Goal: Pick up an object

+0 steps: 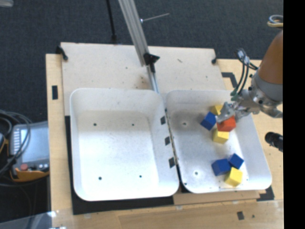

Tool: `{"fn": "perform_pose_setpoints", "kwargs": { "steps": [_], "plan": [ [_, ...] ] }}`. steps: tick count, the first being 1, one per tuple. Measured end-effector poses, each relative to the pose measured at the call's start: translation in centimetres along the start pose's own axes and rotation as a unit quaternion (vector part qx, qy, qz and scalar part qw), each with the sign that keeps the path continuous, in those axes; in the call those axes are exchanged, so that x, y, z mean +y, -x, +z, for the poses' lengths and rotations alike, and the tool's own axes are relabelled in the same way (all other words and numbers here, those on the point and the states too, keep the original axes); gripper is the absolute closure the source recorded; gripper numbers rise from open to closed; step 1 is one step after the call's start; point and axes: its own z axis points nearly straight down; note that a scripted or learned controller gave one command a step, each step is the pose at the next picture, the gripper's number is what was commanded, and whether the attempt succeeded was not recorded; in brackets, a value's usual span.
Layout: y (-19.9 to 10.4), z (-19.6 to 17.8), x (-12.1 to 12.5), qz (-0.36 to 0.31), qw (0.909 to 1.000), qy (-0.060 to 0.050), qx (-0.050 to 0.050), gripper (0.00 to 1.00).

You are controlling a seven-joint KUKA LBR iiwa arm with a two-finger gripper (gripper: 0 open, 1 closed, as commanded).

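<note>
In the right bin point(190, 104), the gripper point(228, 114) sits over an orange block point(227, 124) among blue and yellow blocks; jaws' state cannot be told.

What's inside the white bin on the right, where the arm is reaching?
The right bin holds small blocks: an upper cluster of blue, orange and yellow, and a lower cluster of two blue and one yellow. The gripper covers part of the upper cluster.
</note>
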Motion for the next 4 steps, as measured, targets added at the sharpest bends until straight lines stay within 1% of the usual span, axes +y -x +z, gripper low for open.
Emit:
{"fn": "perform_pose_setpoints", "kwargs": {
  "steps": [1,2,3,4],
  "plan": [
    [-5.3,-0.6,1.1,-0.001,1.0,0.001,0.0,1.0],
    [-9.7,0.9,1.9,0.001,1.0,0.0,0.0,1.0],
    [-14.8,2.5,2.5,0.0,1.0,-0.001,0.0,1.0],
    [-20.7,3.3,3.7,-0.001,1.0,0.0,0.0,1.0]
  ]
}}
